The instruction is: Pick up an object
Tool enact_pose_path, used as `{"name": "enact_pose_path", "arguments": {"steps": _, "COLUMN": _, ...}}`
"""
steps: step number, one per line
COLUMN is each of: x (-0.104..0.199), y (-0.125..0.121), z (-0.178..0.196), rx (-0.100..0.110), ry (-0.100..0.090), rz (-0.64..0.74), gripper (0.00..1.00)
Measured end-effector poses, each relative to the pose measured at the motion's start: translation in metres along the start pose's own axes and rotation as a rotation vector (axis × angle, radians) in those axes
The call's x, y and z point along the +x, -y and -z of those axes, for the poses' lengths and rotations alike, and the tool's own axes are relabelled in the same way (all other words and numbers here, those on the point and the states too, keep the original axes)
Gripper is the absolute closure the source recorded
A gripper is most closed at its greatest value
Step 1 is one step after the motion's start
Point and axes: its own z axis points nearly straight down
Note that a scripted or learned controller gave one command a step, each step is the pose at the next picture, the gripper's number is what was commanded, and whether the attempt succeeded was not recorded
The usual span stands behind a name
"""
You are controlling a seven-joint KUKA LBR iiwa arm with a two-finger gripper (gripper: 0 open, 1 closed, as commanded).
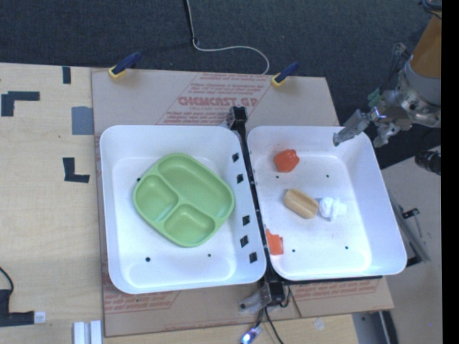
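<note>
The right bin holds a red-orange rounded object near its back left. A tan bun-shaped object lies in its middle, touching a small white crumpled object on its right. A small orange piece sits against the bin's left wall. My gripper hovers over the bin's back right corner, well apart from all of these. Its fingers are spread open with nothing between them.
The left bin holds a green divided plate. A black divider with clips runs between the bins. Both bins rest on a cardboard sheet held by two clamps at the back, with a cable beyond it.
</note>
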Motion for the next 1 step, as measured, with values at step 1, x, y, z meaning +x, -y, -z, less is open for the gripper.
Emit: {"name": "enact_pose_path", "arguments": {"steps": 1, "x": 0.0835, "y": 0.0037, "z": -0.0998, "rx": 0.01, "ry": -0.005, "rz": 0.007, "gripper": 0.0}}
